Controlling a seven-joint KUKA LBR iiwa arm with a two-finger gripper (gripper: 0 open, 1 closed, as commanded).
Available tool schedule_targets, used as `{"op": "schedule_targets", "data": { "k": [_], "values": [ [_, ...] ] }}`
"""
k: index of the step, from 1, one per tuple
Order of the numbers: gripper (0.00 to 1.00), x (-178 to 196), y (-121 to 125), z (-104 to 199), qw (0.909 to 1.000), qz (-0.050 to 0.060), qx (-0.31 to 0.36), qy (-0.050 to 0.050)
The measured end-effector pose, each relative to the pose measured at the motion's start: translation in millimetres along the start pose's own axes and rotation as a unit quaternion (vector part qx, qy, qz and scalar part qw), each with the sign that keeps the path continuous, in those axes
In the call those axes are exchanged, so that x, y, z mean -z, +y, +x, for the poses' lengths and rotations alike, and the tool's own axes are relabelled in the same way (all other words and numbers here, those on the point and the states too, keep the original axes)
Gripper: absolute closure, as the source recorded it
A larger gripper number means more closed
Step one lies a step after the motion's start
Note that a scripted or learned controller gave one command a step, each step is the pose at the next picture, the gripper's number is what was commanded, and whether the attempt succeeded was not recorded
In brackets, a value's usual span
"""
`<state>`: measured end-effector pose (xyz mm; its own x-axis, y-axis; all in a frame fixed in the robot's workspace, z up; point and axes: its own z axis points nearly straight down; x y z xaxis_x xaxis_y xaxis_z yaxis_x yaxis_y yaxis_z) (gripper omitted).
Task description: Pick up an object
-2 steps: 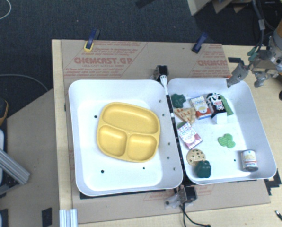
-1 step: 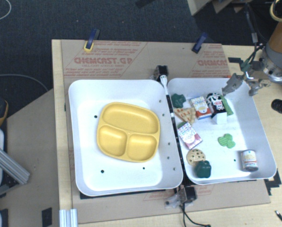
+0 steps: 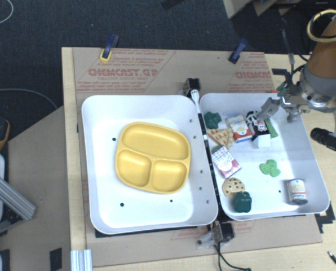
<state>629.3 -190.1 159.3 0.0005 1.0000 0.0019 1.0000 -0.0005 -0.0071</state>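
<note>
Over the right bin point(image 3: 317, 176), near its far side, the claw point(image 3: 262, 123) hangs low on the grey arm point(image 3: 320, 89), which comes in from the right edge. Whether the claw is apart, together or clamped on something: cannot tell, since the tip is small and dark against the clutter beneath it.

Right bin contents, far to near:
- dark green piece point(image 3: 212, 119) at the far left, close to the divider
- waffle-patterned wedge point(image 3: 220, 136) just beside it
- small packet with red and white print point(image 3: 237, 126), touching or nearly touching the wedge
- white block point(image 3: 263, 141) and a green stick-like item point(image 3: 271, 129) right at the claw tip; contact not clear
- pink-and-white packet point(image 3: 224, 159) further toward the near side, along the left wall
- light green leafy shape point(image 3: 269, 168) lying alone mid-bin
- cookie with dark chips point(image 3: 233, 186), with a dark green pepper-like object point(image 3: 241, 202) touching its near edge
- small can point(image 3: 296, 191) upright, near the right wall, well apart from the rest

Left bin point(image 3: 97, 151): one yellow divided tray point(image 3: 152, 157), three compartments, lying flat about mid-bin.

Both bins sit side by side on a cardboard sheet point(image 3: 157, 72) laid over the worktop, held at the far edge by a yellow clamp point(image 3: 107, 51) and a blue clamp point(image 3: 237, 52).
</note>
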Motion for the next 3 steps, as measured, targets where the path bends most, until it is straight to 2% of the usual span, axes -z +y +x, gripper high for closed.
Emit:
{"op": "schedule_targets", "data": {
  "k": [1, 2, 3],
  "values": [
    [0.0, -49, 7, -6, 1.0, -0.001, 0.0, 0.0],
    [0.0, -71, 9, -7, 1.0, -0.006, 0.0, -0.002],
    [1.0, -58, 10, -6, 1.0, -0.007, 0.001, -0.003]
  ]
}}
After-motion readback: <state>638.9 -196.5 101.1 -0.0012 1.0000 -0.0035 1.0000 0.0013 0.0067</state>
